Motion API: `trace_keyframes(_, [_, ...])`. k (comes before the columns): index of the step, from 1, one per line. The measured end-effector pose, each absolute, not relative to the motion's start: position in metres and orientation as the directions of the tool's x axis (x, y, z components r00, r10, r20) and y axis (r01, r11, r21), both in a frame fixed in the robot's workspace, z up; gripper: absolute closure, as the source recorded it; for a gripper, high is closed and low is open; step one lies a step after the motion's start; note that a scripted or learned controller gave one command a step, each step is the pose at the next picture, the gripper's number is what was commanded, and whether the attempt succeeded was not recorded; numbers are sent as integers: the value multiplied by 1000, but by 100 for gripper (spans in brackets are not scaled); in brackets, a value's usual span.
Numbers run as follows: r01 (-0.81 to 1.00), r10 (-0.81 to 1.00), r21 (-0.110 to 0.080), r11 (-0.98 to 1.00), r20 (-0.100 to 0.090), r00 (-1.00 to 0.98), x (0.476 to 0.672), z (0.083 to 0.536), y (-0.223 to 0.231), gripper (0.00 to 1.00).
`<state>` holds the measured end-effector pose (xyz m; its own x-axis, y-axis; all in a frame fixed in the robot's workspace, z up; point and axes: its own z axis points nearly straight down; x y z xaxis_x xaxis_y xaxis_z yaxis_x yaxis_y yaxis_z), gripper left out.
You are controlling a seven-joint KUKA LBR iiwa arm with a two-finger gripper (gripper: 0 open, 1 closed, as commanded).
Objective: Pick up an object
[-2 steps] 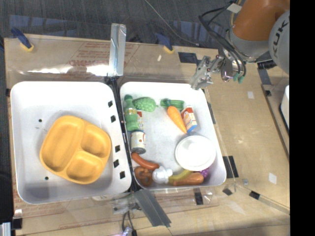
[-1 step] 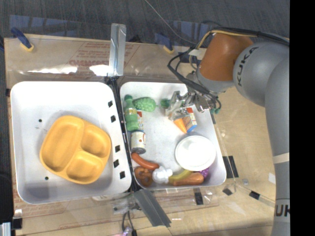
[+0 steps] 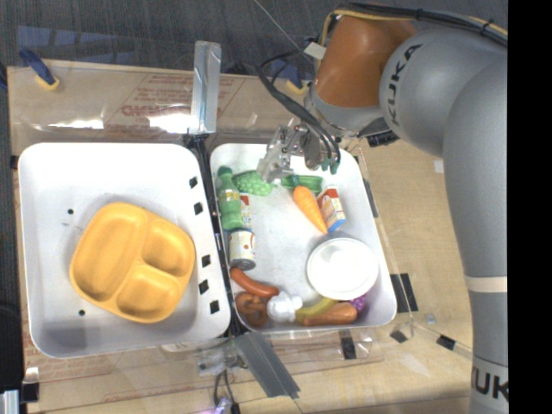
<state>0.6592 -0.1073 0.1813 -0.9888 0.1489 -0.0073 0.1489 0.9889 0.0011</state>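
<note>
- Gripper [image 3: 278,164]: hangs over the upper part of the right bin [image 3: 371,222], just under the orange band of the arm [image 3: 448,84]. From my remote view I cannot tell whether it is released, clenched, or grasping anything; the metal parts blur together against the white floor.
- Green bumpy toy [image 3: 253,184]: lies directly below and beside the gripper tip, near the bin's upper left corner. I cannot tell whether the two touch.
- Green bottle [image 3: 229,203]: lies lengthwise along the right bin's left wall, with a small can [image 3: 242,247] just below it.
- Carrot [image 3: 308,208]: lies at a slant in the middle of the bin, thick end up, with a small bottle with a red and blue label [image 3: 332,210] just to its right.
- Green flat piece [image 3: 304,181]: rests above the carrot, near the gripper.
- White round lid or bowl [image 3: 342,268]: sits in the lower right part of the bin.
- Lower edge cluster: a sausage [image 3: 253,282], a brown item [image 3: 250,310], a white piece [image 3: 284,305], and a yellow-and-orange item [image 3: 326,311] crowd together; I see a purple bit [image 3: 360,303] at the right.
- Left bin [image 3: 52,171]: holds a yellow divided plate [image 3: 131,260], well apart from the gripper.
</note>
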Motion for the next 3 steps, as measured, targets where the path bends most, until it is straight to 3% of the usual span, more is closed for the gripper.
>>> trace_keyframes(1, [-178,-178,-1,984,1,-984,609,142,-162,100])
trace_keyframes(2, [-38,-38,-4,999,-14,-999,659,283,-160,100])
trace_keyframes(3, [-35,-35,1,999,0,-999,658,243,-94,100])
